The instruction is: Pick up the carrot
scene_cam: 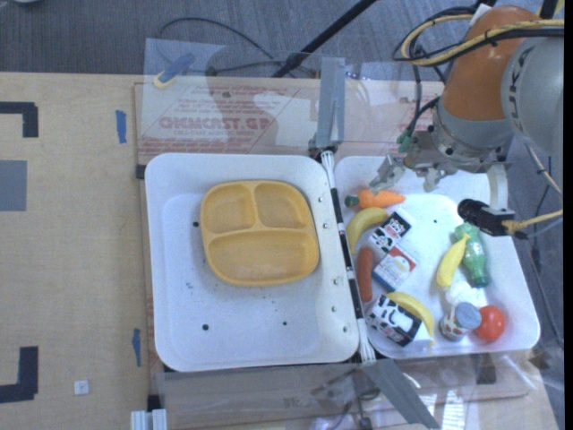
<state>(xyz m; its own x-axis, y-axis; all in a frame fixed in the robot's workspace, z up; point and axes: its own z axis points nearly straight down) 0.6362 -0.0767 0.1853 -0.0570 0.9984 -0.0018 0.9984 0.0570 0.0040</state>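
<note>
Tapered orange carrot (380, 199) — metal pincer (389, 174) just above it.

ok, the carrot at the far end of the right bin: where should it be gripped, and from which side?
Probably mid-body on the carrot, coming straight down from above. It lies flat and roughly crosswise near the right bin's far wall, so the pinch should go across its narrow width. A banana sits close on the near side, leaving little room there. The hand is just beyond it.
</note>
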